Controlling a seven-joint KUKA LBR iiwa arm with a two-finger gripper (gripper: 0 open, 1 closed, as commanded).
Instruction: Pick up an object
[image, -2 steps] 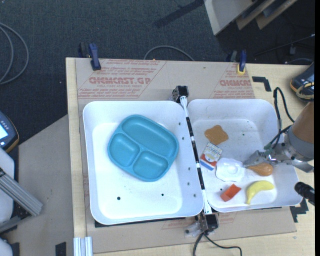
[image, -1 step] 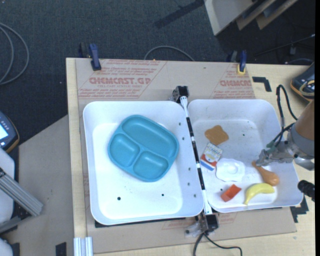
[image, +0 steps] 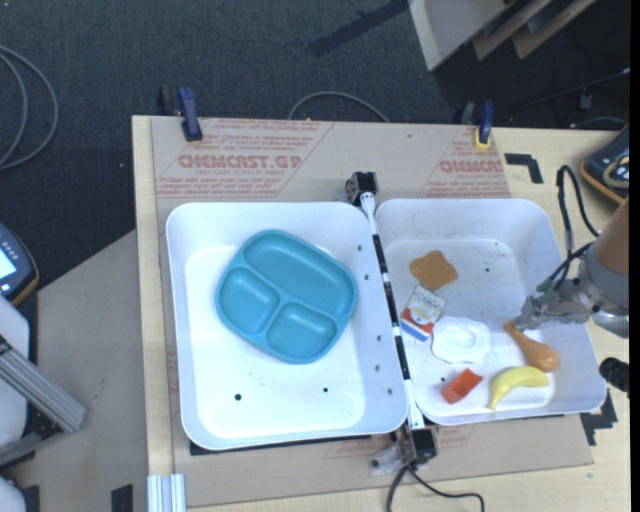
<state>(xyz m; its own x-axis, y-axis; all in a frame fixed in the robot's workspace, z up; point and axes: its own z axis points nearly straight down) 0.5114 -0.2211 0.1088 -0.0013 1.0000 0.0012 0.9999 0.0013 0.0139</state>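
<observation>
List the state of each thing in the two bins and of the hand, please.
Blue divided plate: flat in the left bin.
Brown slice: flat in the right bin.
Small carton: on its side.
White piece: flat.
Red piece: flat.
Banana: flat.
Drumstick: flat, by the hand.

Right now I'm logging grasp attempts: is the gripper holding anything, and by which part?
Cannot be told: the gripper sits at the drumstick's thin end.
</observation>
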